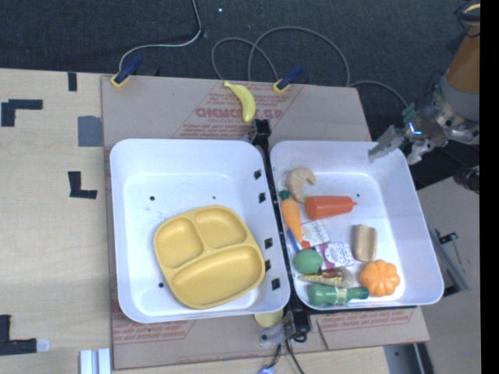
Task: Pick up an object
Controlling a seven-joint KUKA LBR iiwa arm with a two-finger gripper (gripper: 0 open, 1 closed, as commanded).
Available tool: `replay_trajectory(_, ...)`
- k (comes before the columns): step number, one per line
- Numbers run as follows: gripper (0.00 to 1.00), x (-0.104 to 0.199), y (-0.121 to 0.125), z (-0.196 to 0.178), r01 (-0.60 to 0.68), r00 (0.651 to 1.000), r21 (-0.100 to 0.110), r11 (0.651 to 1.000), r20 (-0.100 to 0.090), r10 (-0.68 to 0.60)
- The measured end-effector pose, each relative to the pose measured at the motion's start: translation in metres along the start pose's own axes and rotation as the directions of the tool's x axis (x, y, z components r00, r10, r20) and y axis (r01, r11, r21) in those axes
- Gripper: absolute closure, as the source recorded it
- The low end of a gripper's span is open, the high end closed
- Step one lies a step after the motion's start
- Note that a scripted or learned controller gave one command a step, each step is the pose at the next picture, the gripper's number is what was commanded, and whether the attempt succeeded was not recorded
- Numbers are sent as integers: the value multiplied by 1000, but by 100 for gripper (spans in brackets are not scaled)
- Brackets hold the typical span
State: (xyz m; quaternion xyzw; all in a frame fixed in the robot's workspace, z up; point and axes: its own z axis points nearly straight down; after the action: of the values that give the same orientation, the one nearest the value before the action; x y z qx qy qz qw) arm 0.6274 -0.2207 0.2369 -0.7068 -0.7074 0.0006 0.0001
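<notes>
Claw poised at the bin's far corner, nothing picked yet

Claw (pixel 398 140) hangs at the upper right corner of the right bin (pixel 425 232), its two grey fingers spread apart with nothing between them. Below and to its left, down inside that bin, lie the candidates: a red pepper (pixel 329 206) nearest, a carrot (pixel 291 219) beyond it against the divider, a tan block (pixel 363 242) almost straight below, and an orange pumpkin (pixel 379 277) further down by the near wall. Well away to the left, in the other bin, rests a yellow divided plate (pixel 209 254).

The step in hand looks like the approach. Next the claw would need to travel inward over one item, probably the pepper, descend, and close around it cleanly without snagging neighbours.
</notes>
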Motion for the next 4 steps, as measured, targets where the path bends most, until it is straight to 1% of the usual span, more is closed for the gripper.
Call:
replay_trajectory(1,0,8,41,160,3,1000,5,1000,-2,-3)
replay_trajectory(2,0,98,43,65,8,1000,-6,1000,-2,-8)
replay_trajectory(3,0,123,35,147,2,1000,7,1000,-2,-2)
replay_trajectory(4,0,126,41,152,0,1000,0,1000,1,0)
